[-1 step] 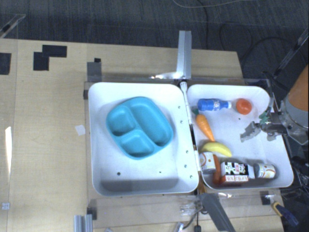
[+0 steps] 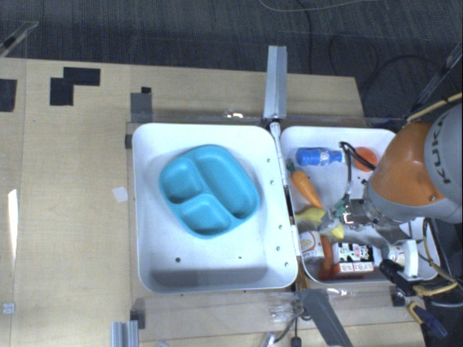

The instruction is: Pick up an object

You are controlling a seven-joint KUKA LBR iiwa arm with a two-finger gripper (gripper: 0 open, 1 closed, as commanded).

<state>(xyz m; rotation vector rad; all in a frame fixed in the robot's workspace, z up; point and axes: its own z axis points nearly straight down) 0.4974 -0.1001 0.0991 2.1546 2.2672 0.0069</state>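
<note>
On the desk (image 2: 72,215) sit two white bins side by side. The left bin (image 2: 155,266) carries a blue divided plate (image 2: 208,189) near its centre. The right bin (image 2: 329,137) holds a blue bottle (image 2: 318,156) by its far edge, an orange carrot (image 2: 305,187) along its left wall, a yellow piece (image 2: 311,214) below that, and a labelled packet (image 2: 346,255) at the near edge. The gripper (image 2: 346,215) is low over the right bin's middle; whether it holds anything cannot be told.
</note>
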